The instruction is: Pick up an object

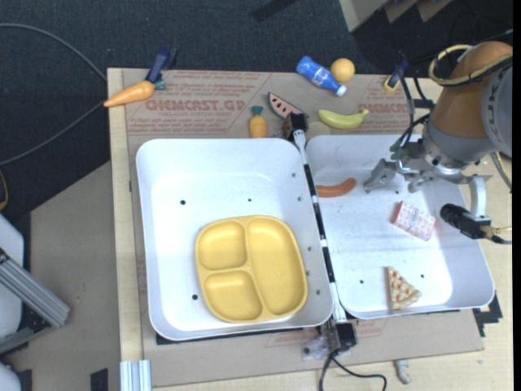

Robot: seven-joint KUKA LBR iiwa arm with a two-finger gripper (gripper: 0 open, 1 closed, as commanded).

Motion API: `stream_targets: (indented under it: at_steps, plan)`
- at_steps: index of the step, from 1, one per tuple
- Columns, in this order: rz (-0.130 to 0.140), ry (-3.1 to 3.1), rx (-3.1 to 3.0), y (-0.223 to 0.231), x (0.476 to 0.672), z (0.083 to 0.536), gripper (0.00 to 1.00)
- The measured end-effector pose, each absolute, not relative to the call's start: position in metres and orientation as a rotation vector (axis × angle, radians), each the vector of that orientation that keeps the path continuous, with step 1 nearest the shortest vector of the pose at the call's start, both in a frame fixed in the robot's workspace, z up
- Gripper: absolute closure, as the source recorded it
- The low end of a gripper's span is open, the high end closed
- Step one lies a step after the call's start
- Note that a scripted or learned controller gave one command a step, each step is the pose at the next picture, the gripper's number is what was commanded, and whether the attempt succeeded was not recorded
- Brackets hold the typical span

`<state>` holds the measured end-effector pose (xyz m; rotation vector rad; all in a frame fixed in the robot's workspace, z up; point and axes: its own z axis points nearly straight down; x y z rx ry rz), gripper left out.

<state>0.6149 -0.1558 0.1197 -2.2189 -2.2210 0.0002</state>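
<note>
My jaws stand apart, nothing between them, my gripper (397, 175) over the right bin (456, 293). A sausage (335, 188) lies at nine o'clock, a pink packet (413, 220) near at five o'clock, a pizza slice (400, 287) farther at six.

big round grey arm (498, 112) at the right, wide orange band (464, 108) above the wrist, silver metal gripper (396, 175) with two thin fingers, black cables looping by the arm, black plug sticking out
</note>
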Motion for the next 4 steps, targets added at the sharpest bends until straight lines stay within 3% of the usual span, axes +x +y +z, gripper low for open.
stream_targets:
  at_steps: [1,2,3,4]
  plan:
    - [0.003,-2.220,-2.222,-0.187,0.581,0.129,0.00]
    - [0.000,-2.222,-2.221,-0.188,0.607,0.084,0.00]
    - [0.001,-2.220,-2.221,-0.180,0.579,0.085,0.00]
    - [-0.001,-2.221,-2.223,-0.180,0.579,0.095,1.00]
